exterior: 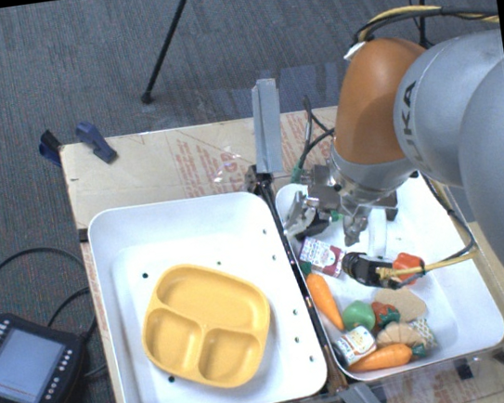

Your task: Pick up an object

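A robotics lab: a teach pendant (20, 373) lies on grey carpet at the near left, a tripod leg (168, 39) stands far behind the bench (162, 167), and cables (412, 17) trail off the arm.

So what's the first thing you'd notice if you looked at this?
Probably the big grey robot arm with its shiny orange band, leaning in from the right over the right bin. Next, the bright yellow divided plate lying by itself in the left bin. Then the pile of toy food at the near end of the right bin, like the orange carrot standing out against the white.
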`<move>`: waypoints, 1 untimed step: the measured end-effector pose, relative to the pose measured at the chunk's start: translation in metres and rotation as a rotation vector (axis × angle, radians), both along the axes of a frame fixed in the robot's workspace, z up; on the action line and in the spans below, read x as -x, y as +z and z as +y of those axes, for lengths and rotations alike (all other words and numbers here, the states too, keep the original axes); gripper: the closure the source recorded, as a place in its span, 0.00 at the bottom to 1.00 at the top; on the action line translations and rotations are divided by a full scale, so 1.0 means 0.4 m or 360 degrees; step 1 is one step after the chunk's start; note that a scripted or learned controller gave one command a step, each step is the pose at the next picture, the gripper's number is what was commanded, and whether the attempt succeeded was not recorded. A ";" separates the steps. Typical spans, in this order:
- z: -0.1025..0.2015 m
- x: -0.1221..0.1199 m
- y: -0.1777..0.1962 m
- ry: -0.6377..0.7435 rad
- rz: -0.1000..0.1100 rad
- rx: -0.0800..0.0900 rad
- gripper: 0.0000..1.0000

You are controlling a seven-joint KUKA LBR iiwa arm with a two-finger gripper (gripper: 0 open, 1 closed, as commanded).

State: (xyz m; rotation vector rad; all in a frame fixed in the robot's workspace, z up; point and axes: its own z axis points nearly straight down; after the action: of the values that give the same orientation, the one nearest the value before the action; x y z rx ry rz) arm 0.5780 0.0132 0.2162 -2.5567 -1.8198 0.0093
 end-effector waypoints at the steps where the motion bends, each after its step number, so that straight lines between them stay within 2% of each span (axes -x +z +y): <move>1: -0.145 0.178 -0.082 -0.0136 0.0010 -0.0001 0.00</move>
State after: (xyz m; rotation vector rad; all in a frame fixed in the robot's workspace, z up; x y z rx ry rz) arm 0.5066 -0.0448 0.1832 -2.6284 -1.7068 0.0168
